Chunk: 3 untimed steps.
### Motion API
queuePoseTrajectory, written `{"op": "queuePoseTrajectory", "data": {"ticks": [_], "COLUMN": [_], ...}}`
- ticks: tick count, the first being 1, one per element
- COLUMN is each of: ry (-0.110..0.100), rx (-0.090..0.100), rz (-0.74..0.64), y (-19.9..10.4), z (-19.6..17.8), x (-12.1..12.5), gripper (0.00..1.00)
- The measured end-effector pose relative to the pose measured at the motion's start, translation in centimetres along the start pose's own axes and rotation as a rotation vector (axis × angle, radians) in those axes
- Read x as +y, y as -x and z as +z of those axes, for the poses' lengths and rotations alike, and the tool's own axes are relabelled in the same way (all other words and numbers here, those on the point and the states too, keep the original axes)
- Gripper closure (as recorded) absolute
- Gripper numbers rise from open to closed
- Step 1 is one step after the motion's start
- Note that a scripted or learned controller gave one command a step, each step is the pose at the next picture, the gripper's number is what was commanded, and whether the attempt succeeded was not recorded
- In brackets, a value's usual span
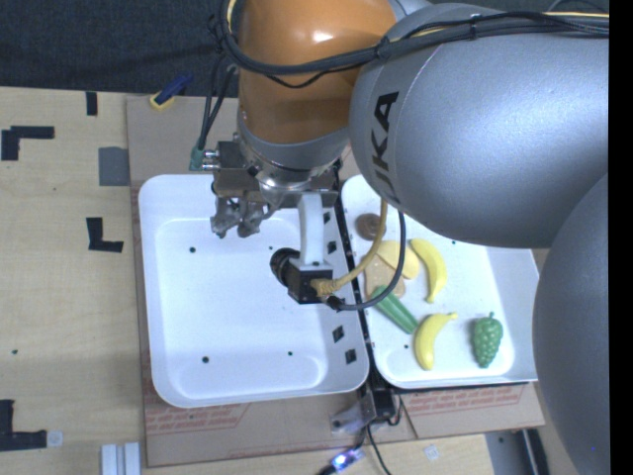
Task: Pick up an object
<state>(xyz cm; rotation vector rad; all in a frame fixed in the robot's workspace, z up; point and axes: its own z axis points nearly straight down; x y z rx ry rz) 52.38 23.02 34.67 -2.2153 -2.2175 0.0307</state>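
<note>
My gripper (237,224) hangs below the orange wrist band, over the upper middle of the left white bin (173,364). I see nothing held at its tip. The loose objects lie in the right bin (514,364): a yellow banana (429,267), a second banana (431,338), a bunch of green grapes (486,340), a long green vegetable (397,312), a pale yellow fruit (392,258) and a brown round piece (370,228). The big grey arm hides the right bin's far part.
A black fitting with a cable (300,277) hangs from the wrist over the left bin's right side. The ridge between the two bins (354,334) runs just right of it. Brown cardboard (138,156) lies under the bins on the wooden bench.
</note>
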Motion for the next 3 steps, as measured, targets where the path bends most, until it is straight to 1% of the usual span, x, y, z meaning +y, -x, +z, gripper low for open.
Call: {"op": "queuePoseTrajectory", "data": {"ticks": [1,2,3], "ry": [0.005,0.034,0.032], "rx": [0.003,0.017,0.014], "rz": [-0.001,-0.003,-0.002], "y": [-0.3,-0.3,-0.2], "z": [8.9,-7.5,-19.6], "x": [-3.0,-2.3,0.7], "gripper": [1.0,1.0,1.0]}}
